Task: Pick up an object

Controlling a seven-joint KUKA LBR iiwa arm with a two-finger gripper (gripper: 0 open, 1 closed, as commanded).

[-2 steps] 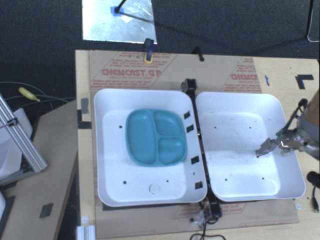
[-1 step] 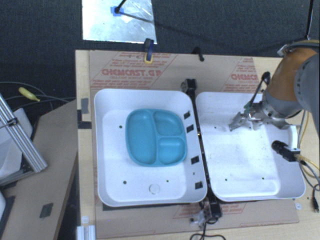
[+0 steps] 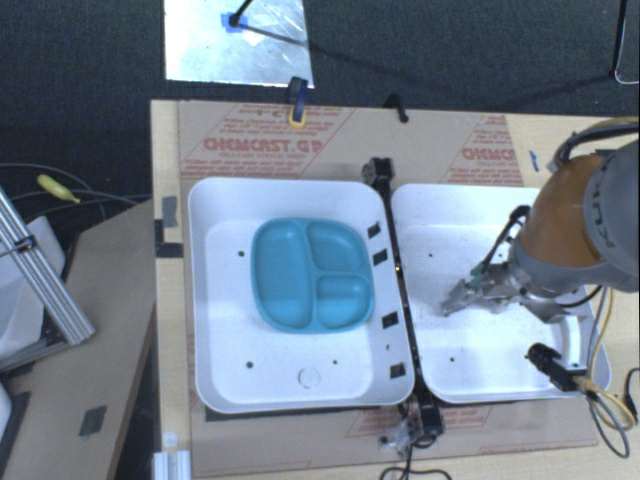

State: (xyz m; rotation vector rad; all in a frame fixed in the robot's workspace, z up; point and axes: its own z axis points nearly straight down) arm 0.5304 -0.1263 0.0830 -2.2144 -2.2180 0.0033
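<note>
Brown cardboard sheet (image 3: 260,143) with red CHEMCAST print covers the bench and lies under both bins. Left bin (image 3: 225,208) and right bin (image 3: 440,218) are white and shallow, side by side, touching along a middle seam. Grey arm (image 3: 575,218) with an orange band comes in from the right, over the right bin's right side, and slants down toward the left.

Blue divided plate (image 3: 300,278) lies flat in the middle of the left bin. It has three compartments, one large on the left and two smaller on the right. Nothing touches it, and it is well apart from the arm. Shiny silver sheet (image 3: 215,38) lies on the dark floor at the far side, beyond the cardboard. Aluminium rail (image 3: 40,278) slants at the left edge, off the bench.

Gripper (image 3: 458,301) is low in the right bin, about mid-bin, with its tip pointing left toward the seam, at or just above the bin floor. Its tip is too small and blurred to tell how wide it stands. No object shows at the tip.

A row of black clips (image 3: 380,258) sits along the seam between the bins. A yellow and black clamp (image 3: 297,103) sits at the far edge of the cardboard. A small white disc (image 3: 308,376) lies on the left bin floor near its near wall, apart from the plate.
</note>
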